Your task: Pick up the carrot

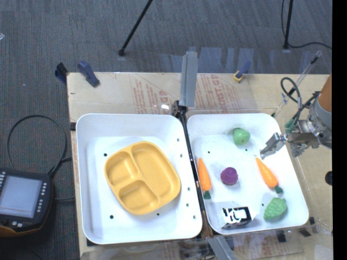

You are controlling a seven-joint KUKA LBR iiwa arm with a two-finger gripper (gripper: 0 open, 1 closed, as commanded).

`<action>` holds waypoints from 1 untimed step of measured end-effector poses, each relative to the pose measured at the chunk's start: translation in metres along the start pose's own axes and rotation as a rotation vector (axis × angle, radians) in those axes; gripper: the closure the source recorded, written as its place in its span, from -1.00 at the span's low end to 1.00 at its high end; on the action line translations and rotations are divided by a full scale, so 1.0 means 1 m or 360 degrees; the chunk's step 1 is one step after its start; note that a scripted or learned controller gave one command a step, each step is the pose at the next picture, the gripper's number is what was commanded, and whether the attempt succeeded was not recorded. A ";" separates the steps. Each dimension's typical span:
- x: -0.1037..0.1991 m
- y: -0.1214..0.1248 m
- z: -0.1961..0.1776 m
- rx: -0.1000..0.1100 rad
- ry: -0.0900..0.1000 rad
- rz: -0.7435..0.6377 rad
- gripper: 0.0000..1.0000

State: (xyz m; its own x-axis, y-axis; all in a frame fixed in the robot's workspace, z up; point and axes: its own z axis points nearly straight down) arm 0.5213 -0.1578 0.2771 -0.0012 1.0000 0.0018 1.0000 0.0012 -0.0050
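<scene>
Two orange carrots lie in the right bin point(282, 124). One carrot point(204, 176) sits along the bin's left wall, its green tip toward the front. The other carrot point(267, 174) lies on the right side, slanted, with its green tip at the lower right. My gripper point(283, 144) hangs at the bin's right edge, just above and behind the right carrot. It stands open with nothing between its fingers. The left finger point(270, 147) ends a short way from that carrot's top end.
The right bin also holds a green round fruit point(241, 136), a purple piece point(229, 175), a green leafy piece point(275, 208) and a black-and-white card point(236, 215). A yellow divided plate point(142, 176) fills the left bin point(92, 145). Cables run at the right.
</scene>
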 end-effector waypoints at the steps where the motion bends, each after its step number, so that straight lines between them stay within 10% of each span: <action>1: -0.037 0.023 0.170 -0.0037 -0.0011 0.0209 -1.00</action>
State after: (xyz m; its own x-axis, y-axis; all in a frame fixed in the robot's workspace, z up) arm 0.5438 -0.1940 0.1065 0.1301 0.9915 -0.0042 0.9913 -0.1300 0.0186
